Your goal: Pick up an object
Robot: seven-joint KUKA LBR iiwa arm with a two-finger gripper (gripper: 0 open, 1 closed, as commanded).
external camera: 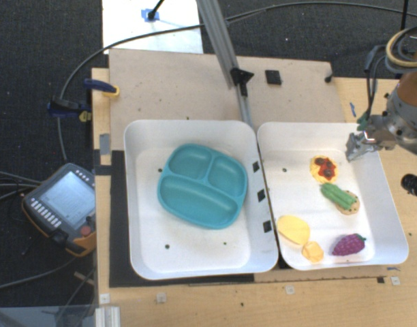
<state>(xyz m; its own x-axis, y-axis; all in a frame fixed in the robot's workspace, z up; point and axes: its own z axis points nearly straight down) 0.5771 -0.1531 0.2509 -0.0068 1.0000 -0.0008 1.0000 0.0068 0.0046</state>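
While the arm (406,107) hangs over the right bin's (392,203) far right corner, we list what lies below it. Right bin: a pizza slice (323,169) toy nearest the gripper (357,146); just in front of it a green piece (339,197) on a tan base; at the near wall a purple grape bunch (348,244); to its left a large yellow piece (294,229) touching a smaller yellow piece (312,252). Left bin (137,203): one teal divided plate (203,185), its compartments bare.

Gripper: above the bin's rim, clear of every item; nothing sits between its fingers, and we cannot tell how wide they stand.

Step in hand, as we judge it: the approach, with no object yet picked. The pizza slice is the closest candidate, down and to the left of the gripper.

Next move, as we judge it: shift inward over one item, line up the fingers across its narrow side, then descend. The flat toys lie low on the bin floor, so we expect a shallow grip to slip; the grape bunch looks thicker and easier to catch.
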